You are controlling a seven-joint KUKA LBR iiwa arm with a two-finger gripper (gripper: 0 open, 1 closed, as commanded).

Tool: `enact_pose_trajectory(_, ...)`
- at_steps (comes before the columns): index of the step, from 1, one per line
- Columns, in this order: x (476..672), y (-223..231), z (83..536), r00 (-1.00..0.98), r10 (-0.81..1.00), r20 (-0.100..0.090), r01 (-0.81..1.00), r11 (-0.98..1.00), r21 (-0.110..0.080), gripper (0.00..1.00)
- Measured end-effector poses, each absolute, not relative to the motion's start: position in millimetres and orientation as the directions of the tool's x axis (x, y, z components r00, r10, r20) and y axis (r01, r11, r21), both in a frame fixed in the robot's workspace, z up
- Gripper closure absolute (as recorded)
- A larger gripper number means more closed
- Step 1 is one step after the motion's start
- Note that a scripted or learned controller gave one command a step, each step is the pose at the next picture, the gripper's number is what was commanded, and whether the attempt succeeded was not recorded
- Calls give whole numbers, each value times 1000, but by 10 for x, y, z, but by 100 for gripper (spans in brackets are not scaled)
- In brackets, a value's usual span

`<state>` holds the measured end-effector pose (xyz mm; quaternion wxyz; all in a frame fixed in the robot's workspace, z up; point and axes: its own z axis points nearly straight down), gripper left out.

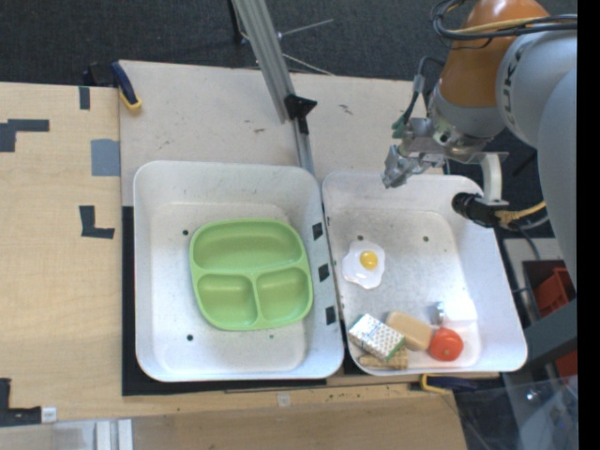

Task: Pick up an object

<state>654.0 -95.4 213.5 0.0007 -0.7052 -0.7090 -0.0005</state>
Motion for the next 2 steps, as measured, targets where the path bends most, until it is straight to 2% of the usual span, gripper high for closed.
enact_pose_trajectory(1,6260,-502,2266,-6,1000,2,1000,6,-2,100)
enact_pose_trajectory(2,6045,-2,2213,-6,1000,2,1000,6,-4,100)
